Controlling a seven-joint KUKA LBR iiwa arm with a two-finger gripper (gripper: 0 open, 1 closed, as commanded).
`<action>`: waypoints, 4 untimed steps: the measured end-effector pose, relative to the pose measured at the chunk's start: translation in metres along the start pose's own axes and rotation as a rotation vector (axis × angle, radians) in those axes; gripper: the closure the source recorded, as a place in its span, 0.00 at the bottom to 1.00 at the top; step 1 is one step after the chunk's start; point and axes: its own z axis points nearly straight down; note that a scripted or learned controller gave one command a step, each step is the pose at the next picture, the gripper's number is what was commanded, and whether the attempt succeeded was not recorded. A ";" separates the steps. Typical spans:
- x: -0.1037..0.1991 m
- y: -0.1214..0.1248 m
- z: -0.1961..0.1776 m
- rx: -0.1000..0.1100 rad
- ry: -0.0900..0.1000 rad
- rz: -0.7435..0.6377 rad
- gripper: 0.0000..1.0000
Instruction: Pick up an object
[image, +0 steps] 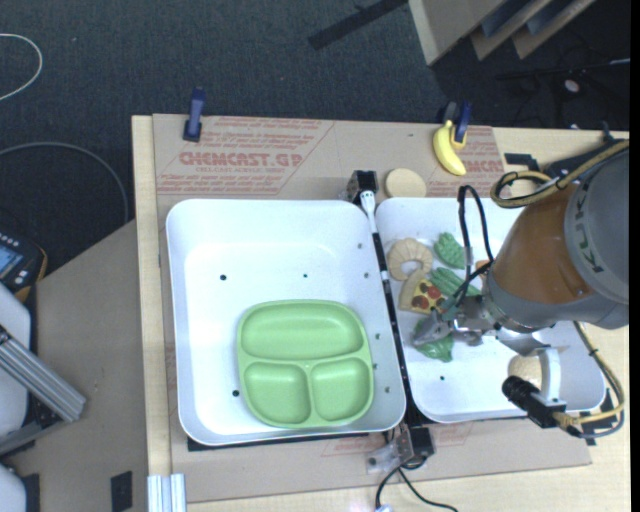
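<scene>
Green scrap: a leafy piece (436, 347) is lying in the right bin (470, 405), touching the gripper (440, 325) from just below.
Gripper: it is hovering low; whether it is pinching anything, I cannot tell.
Pizza slice: the toy wedge (424, 294) is sitting just above-left of the tool.

Small toy foods (428, 292) in right bin (460, 398)

I count two white bins (200, 300) on the desk (300, 150). One green divided plate (303, 362), with three compartments. One banana (449, 150). One round tan disc (405, 183). One pizza slice (424, 293). One bitten doughnut (409, 257). Two blue clamps (194, 115). Green leafy pieces (450, 250): I cannot count them.
</scene>
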 end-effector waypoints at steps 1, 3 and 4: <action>-0.001 0.000 -0.011 -0.002 0.001 0.002 1.00; 0.048 0.030 -0.158 0.006 0.003 0.006 1.00; 0.090 -0.018 -0.096 0.014 0.004 0.000 1.00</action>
